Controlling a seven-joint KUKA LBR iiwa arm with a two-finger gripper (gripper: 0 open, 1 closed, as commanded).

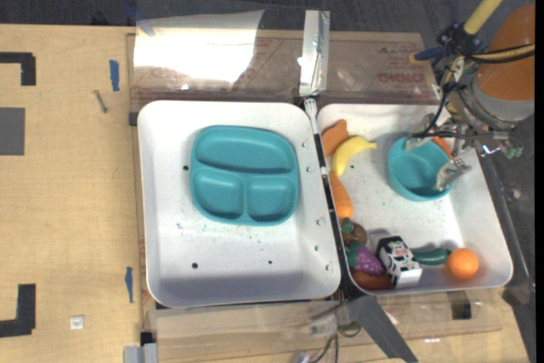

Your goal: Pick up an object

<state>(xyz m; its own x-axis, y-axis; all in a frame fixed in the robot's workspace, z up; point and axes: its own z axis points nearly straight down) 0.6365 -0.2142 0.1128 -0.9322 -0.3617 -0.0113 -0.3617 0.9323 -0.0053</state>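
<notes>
The arm comes in from the right, its orange band above the wrist, and the gripper [442,155] hangs over the teal bowl [416,170] in the right bin [493,221]. One finger reaches down at the bowl's right rim and another part sits near its upper edge, but how far the fingers stand apart cannot be told, nor whether they have hold of anything.

The bowl sits in the upper half of the right bin. Along that bin's left wall lie a yellow banana [349,152] with an orange carrot [339,187] beside and partly under it. Toward the near edge there is a bunch of purple grapes [368,261], a small black and white toy [398,259] just beside it, a green item [433,253] and an orange fruit [463,264] in the near right corner.

The left bin [161,183] holds a teal divided plate [245,174] with three compartments, lying flat near its middle. Both bins rest side by side on the worktop [59,183]
</notes>
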